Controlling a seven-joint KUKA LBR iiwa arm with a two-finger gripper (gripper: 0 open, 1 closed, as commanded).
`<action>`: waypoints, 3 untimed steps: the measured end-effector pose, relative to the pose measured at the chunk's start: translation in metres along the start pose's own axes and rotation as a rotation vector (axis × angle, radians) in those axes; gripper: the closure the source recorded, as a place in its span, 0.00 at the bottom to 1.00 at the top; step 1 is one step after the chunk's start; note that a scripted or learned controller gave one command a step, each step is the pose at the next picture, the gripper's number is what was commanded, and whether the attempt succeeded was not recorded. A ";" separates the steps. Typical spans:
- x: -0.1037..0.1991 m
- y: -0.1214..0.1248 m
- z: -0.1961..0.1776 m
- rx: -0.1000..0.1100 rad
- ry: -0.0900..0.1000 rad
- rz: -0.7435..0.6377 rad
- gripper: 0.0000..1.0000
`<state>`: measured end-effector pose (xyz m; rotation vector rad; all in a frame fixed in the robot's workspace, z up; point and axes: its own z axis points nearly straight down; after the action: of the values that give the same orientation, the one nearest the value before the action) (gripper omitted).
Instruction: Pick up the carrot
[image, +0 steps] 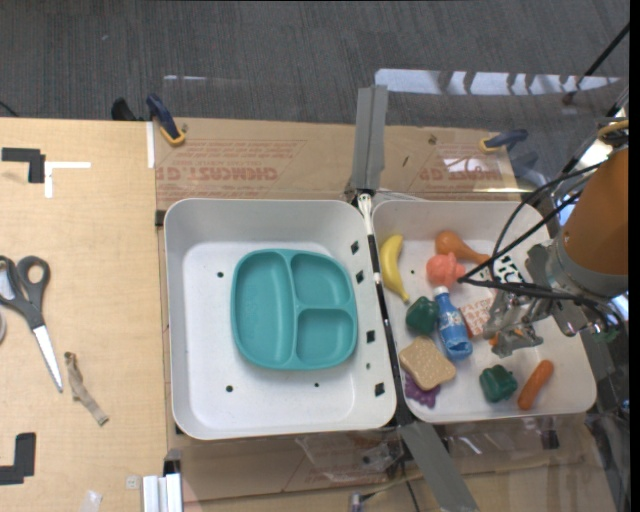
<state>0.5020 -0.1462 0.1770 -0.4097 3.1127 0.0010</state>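
Orange carrot by the right bin's near wall

Orange carrot (536, 384) lying tilted near the front right corner of the right bin (560, 405), just beside a dark green piece (497, 382). Hovering just up-left of it, apart: gripper (512, 338), fingers too blurred against cables to judge, nothing seen between them. Partly hidden under the arm: a printed packet (477, 316). Counted: one banana (390, 265), one blue bottle (451, 324), one bread slice (427, 364), one teal divided plate (295, 309) in the left bin (190, 400). Purple scrap (420, 396) mostly covered by the bread.
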 end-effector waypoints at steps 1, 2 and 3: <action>0.000 0.000 0.000 0.000 0.000 0.000 0.00; 0.007 -0.025 0.064 0.011 -0.019 -0.021 0.00; 0.011 -0.018 0.069 0.022 -0.030 -0.044 0.00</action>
<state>0.4957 -0.1662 0.1077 -0.4726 3.0710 -0.0271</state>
